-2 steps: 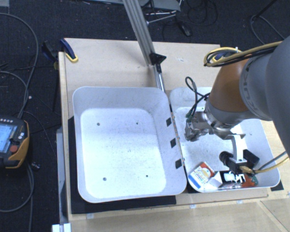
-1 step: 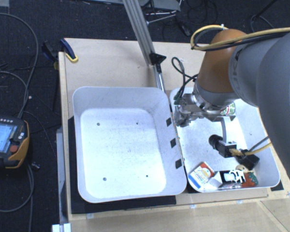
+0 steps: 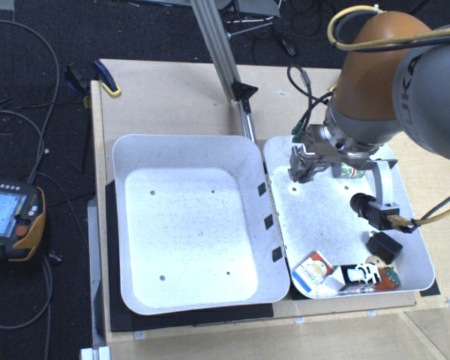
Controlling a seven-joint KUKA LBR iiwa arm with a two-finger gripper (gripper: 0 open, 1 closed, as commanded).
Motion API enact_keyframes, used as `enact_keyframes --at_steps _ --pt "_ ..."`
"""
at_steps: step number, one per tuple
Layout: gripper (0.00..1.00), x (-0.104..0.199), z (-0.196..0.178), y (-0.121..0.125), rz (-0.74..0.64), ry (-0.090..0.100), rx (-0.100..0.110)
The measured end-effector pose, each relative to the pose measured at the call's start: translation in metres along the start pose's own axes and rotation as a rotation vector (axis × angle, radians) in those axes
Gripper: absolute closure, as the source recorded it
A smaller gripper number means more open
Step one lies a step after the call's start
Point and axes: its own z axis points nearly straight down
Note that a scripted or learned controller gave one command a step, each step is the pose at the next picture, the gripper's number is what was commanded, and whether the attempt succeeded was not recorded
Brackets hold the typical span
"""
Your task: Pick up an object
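Your candidates for picking lie in the right bin [image 3: 285, 201], bunched along its near edge. A small packet [image 3: 312, 270] with a red, white and blue face sits at the near left corner of that bin, tilted, and just to its right lies a dark object with white markings [image 3: 360, 274], touching or almost touching a reddish-brown piece [image 3: 390, 277] at its far end. I can't tell you what those last two are; they are too small and too crowded together to read.

You'll find the gripper [image 3: 301, 169] well apart from that cluster, up near the far left part of the same bin, close to the wall shared with the left bin [image 3: 187, 223]. It hangs over bare white floor. Nothing shows between its tips, and none of the objects is near them. The tips are dark and seen from above, so whether they stand apart or together cannot be told from here.

Above the gripper, the orange band [image 3: 375, 58] and grey arm [image 3: 435, 88] fill the upper right. A black bracket [image 3: 375, 212] hangs off the wrist over the bin's right side. Left of the bench, a handheld pendant [image 3: 11, 220] rests on the dark floor.
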Motion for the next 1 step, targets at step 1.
enact_keyframes --at_steps 1 --pt "1.00 -0.0440 0.0023 -0.0521 0.005 -0.001 0.007"
